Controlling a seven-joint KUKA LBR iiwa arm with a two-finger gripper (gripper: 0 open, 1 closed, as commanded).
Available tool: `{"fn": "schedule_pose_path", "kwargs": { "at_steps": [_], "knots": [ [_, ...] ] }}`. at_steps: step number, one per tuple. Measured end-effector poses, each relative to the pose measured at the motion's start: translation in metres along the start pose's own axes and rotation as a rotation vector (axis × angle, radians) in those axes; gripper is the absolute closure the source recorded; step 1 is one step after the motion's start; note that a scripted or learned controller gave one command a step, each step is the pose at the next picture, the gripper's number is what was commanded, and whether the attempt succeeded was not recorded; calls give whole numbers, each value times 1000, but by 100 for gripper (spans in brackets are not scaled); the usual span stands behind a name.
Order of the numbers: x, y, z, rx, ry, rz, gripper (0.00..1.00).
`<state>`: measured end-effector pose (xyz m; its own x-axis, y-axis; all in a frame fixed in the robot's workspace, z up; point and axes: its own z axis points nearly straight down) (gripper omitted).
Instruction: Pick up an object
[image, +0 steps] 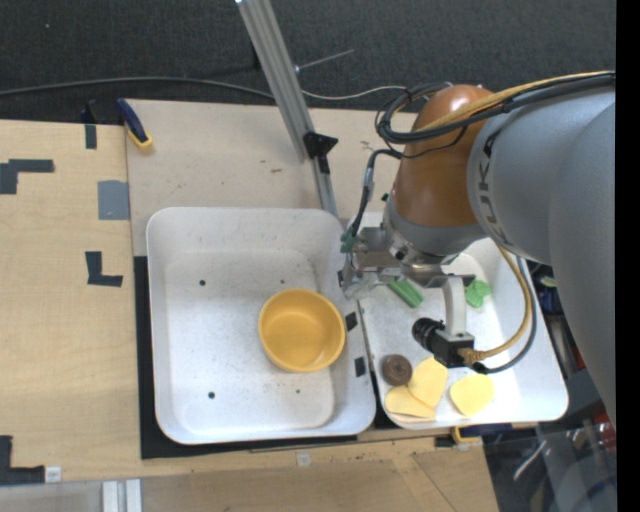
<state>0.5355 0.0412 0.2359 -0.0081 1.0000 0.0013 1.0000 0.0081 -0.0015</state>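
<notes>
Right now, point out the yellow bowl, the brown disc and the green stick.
yellow bowl (301, 330), camera view, inner floor of the bowl.
brown disc (397, 369), camera view, middle of its top face.
green stick (406, 293), camera view, middle of its visible length.

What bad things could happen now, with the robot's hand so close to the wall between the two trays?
1. The gripper sits right by the rim between the left white bin and the right white bin; it might bump that rim.
2. The small green plastic pieces lie partly under the wrist, so a grab could miss them.
3. The round yellow bowl is close by and could get nudged.
</notes>
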Motion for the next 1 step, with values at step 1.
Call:
{"fn": "schedule_pose_path", "kwargs": {
  "at_steps": [1],
  "knots": [
    [49, 10, 0, 0, 0, 1, 100]
  ]
}}
